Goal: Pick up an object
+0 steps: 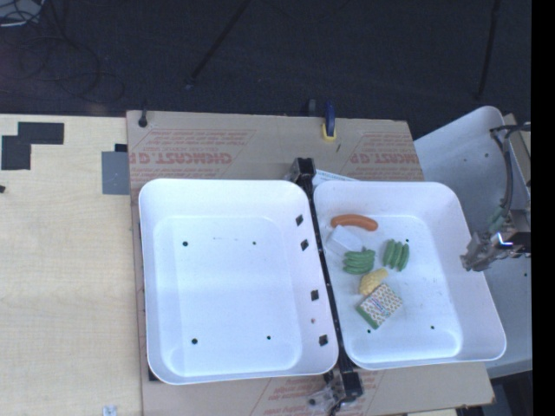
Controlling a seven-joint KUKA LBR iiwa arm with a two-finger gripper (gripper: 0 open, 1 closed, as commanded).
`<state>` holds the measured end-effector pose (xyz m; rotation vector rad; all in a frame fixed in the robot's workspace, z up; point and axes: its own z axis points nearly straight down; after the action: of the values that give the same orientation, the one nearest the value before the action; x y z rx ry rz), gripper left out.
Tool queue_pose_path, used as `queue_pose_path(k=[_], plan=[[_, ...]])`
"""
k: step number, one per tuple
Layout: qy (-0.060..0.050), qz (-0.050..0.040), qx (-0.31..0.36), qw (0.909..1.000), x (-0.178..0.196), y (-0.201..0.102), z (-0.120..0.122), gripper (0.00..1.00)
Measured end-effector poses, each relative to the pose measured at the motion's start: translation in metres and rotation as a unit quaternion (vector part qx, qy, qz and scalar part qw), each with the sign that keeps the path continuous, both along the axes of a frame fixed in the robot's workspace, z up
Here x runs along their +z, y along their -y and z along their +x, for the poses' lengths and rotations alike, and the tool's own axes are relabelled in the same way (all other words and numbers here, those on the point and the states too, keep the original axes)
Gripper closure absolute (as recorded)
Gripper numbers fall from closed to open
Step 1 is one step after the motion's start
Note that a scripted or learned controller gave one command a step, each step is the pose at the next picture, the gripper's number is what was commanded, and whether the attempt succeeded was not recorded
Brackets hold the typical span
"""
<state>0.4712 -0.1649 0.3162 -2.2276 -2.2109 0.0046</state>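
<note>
Five small items wait left of the gripper (482, 256).
Its grip we cannot tell; we should centre over the sausage (354, 222).

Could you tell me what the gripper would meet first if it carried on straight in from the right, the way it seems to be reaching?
Probably the right bin's rim, just left of the gripper; past it, the green pieces lie nearest that line. Its height above the bin is unclear, so it might pass over the rim.
</note>
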Motion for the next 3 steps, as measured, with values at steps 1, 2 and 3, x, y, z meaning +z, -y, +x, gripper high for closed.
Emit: queue_pose_path(k=[1, 2, 3], plan=[[0.003, 0.0014, 0.010, 1.0000, 0.026, -0.104, 0.006, 1.00], [0.001, 0.0011, 0.009, 1.0000, 0.026, -0.203, 0.032, 1.00], [0.006, 0.0011, 0.007, 1.0000, 0.117, -0.248, 0.050, 1.00]])
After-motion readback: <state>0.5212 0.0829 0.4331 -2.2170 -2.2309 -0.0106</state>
